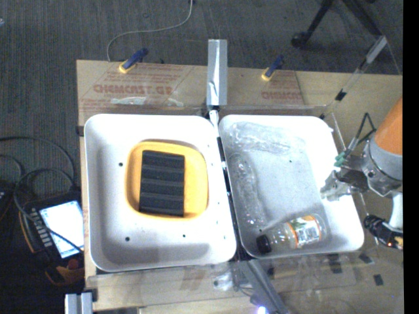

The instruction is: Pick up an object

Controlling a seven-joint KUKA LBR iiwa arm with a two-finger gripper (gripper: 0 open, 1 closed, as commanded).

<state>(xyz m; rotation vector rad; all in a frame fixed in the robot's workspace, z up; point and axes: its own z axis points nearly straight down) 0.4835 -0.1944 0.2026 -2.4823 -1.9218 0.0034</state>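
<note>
We see the tool (332,190) at the right rim of the right bin (288,124), carried by the grey arm (386,165) with its orange band, reaching in from the right. Whether the tool is spread or closed we cannot tell; the tip is small and blurred against the bin wall. Nothing shows between its tips.

Step in hand, as we judge it: approach, before any grasp. The tool sits at the bin edge, not over an object.

Nearest candidate: a bottle (292,232) lying on its side in the near corner of the right bin, dark cap toward the left, label facing up. It lies below and left of the tool in the picture, near but apart from it. Clear crumpled plastic (247,178) runs along the left side of the same bin, farther from the tool.

The left bin (105,195) holds a yellow tray (133,175) with a dark ribbed block (162,182) on it, well apart from the tool, across the divide.

Next move, our judgement: shift the tool inward over the bottle, align across its body, not along it, then descend. The bottle is round and could roll. It lies close to the near wall, leaving little room on that side.

Desk (150,87) beneath carries both bins.
</note>
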